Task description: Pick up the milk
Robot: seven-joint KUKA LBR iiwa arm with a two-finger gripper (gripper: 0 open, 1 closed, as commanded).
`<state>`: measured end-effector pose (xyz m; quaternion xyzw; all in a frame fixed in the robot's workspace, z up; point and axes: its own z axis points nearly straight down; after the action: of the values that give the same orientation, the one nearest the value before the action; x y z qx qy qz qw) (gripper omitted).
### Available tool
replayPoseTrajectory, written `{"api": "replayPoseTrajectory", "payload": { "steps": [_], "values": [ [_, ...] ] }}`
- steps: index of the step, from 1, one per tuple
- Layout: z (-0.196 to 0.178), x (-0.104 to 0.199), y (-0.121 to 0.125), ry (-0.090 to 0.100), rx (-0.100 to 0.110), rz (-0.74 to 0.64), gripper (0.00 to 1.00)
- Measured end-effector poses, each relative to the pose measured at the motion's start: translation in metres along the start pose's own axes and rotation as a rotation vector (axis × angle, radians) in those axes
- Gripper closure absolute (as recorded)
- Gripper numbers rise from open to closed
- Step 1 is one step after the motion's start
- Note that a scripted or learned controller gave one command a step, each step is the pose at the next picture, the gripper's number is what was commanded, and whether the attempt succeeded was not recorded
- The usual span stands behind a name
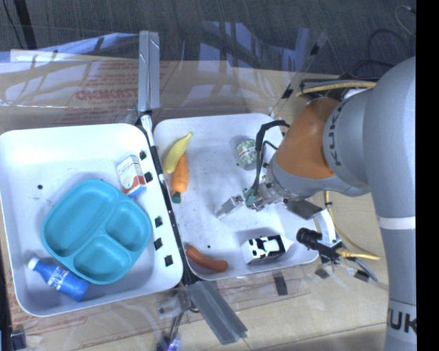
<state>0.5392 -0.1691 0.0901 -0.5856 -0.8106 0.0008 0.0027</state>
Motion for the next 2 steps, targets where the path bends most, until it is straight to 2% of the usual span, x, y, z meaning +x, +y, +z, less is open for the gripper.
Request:
{"api": "replayPoseTrajectory", "payload": {
  "steps": [1,2],
  "values": [
    [-0.032,-0.011,-0.07,0.001,0.001,0.116,0.0],
    [0.001,0.026,-0.058,0.002,0.0,-0.009,0.0]
  ]
}}
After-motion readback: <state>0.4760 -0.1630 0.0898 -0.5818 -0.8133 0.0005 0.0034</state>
